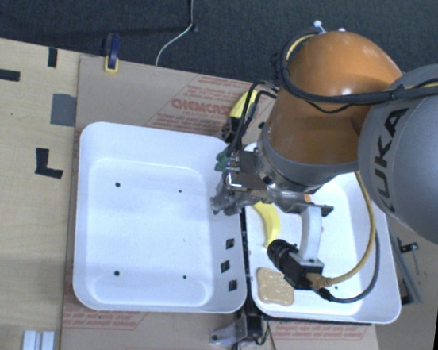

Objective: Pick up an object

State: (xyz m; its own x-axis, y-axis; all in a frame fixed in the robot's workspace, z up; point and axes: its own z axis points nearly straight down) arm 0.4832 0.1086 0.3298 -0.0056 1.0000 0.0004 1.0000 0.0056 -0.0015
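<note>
- Progress looks early: the banana [267,219] and the tan bread slice [275,286] lie in the right bin [377,311], lower centre-right of the frame, neither lifted.
- Gripper [279,206] hangs low over the banana; its grip state cannot be told.
- Left bin [106,147] holds nothing to pick.
- Lettering "KUKA" shows on the arm [412,164]; red print on the cardboard [196,103] is unreadable.

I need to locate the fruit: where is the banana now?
In the camera view the banana lies in the right bin, near its left wall, under the arm's wrist and just above the tan flat object.
</note>
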